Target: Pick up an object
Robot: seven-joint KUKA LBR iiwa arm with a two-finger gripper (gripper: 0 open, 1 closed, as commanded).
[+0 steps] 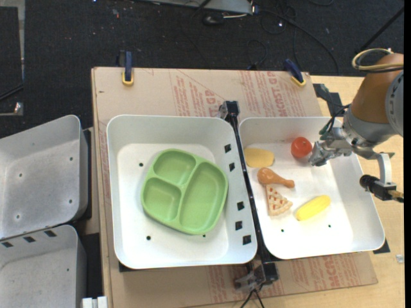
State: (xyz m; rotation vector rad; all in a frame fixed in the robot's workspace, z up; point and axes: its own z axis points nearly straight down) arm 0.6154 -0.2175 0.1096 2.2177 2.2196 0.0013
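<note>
The tool hovers just beside a red tomato in the right bin.

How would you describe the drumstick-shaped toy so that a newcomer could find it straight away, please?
Look at the right-hand white bin, the one the arm reaches into. Near its middle lies the orange drumstick, below the pale yellow disc and above the waffle-patterned wedge. It alone is orange with a bulbous end tapering to a thin handle.

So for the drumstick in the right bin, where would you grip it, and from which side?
Grip the drumstick at its thin bone end, pointing toward the lower right, or mid-shaft, coming straight down with fingers across its length. It lies flat and slanted. The yellow disc sits close above its thick end and the waffle just below, so the narrow end probably offers the most room.
</note>
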